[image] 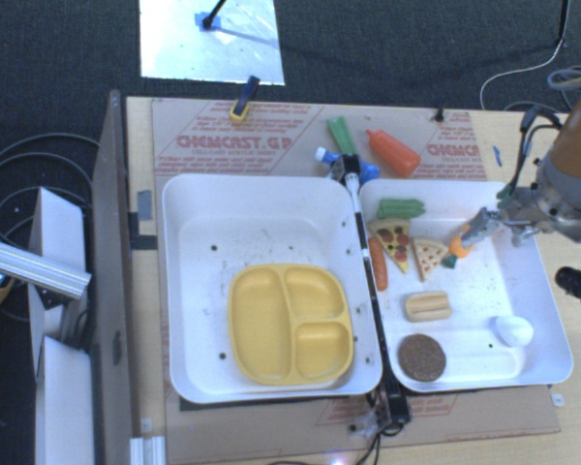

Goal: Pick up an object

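Because the bench sorts things into two bins, the left bin (189, 260) bears just a yellow divided plate (290, 323), while the right bin (542, 298) carries the toy food. The gripper (479, 226) reaches in low from the right, and whether it is open or closed I cannot tell. Just beside its tip, in the right bin's upper middle, lies a small orange-and-green piece (457, 249), likely the target; its long axis isn't clear.
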`<state>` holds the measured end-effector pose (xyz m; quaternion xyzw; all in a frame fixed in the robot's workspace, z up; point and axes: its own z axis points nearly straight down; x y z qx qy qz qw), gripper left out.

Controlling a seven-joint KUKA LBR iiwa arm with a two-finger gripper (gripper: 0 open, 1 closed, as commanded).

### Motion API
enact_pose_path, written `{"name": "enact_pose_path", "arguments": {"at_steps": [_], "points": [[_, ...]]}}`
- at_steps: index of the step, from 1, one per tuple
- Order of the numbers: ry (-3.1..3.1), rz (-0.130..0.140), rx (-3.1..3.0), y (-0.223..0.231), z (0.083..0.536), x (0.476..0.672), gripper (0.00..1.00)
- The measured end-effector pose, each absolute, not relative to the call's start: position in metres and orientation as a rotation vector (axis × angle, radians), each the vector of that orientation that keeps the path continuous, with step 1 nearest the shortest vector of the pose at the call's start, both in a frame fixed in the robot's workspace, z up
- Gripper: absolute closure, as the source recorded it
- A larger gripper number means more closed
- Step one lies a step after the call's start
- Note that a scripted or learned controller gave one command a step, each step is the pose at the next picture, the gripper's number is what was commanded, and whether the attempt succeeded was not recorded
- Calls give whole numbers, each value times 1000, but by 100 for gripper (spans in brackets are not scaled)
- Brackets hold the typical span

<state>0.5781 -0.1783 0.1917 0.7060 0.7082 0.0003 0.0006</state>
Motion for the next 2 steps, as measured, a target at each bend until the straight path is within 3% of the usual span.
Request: {"name": "enact_pose_path", "arguments": {"at_steps": [1, 2], "points": [[2221, 15, 2212, -171, 84, 631, 0], [2219, 21, 2201, -172, 103, 634, 100]]}}
